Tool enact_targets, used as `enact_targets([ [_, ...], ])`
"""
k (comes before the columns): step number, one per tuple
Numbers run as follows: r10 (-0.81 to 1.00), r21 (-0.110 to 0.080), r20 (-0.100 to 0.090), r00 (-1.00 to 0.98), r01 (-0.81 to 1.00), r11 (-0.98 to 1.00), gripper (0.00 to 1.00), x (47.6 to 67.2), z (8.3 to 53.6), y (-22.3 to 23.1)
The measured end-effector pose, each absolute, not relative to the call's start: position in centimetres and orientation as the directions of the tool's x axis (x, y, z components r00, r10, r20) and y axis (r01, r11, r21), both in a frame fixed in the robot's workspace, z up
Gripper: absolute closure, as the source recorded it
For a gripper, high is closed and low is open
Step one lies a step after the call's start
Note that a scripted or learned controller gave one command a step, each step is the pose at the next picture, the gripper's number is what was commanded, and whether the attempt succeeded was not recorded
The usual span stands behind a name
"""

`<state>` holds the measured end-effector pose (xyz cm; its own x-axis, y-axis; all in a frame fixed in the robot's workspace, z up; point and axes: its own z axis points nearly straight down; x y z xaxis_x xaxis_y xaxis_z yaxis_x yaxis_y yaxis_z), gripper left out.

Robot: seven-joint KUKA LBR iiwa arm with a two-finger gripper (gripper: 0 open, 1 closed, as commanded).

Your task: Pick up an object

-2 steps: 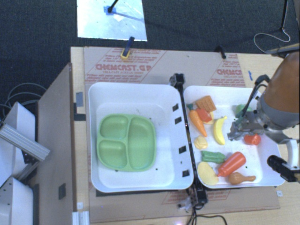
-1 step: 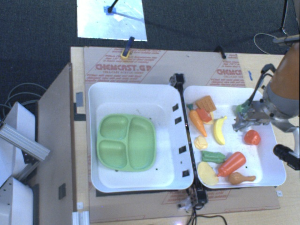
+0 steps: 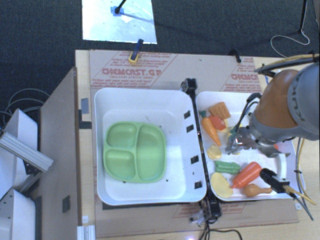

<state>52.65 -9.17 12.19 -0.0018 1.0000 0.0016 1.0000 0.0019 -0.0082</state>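
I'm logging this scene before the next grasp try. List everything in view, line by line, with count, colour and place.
Bins: 2, white, side by side on the bench; left bin, right bin.
Divided plate: 1, light green, three compartments, lying flat in the left bin.
Toy carrots: 2, orange; smaller carrot at the right bin's left side, larger carrot near its front.
Orange wedge: 1, orange, right bin's back.
Green vegetable: 1, green, beside the larger carrot.
Yellow pieces: 2, pale yellow; small piece, big piece at the front left corner.
Tan pear-shaped toy: 1, front edge.
Arm: 1, grey and orange, over the right bin.
Gripper: 1, metallic, low among the toys.
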Motion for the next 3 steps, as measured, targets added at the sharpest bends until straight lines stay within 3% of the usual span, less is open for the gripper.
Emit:
enact_targets([
  [1,1.0,0.006,0.005,-0.017,1.0,0.017,1.0,51.5,18.7,3.3],
  [2,1.0,0.001,0.001,-0.006,1.0,0.006,1.0,49.5,19.5,3.9],
  [3,1.0,0.007,0.005,-0.013,1.0,0.013,1.0,49.4,26.2,11.3],
])
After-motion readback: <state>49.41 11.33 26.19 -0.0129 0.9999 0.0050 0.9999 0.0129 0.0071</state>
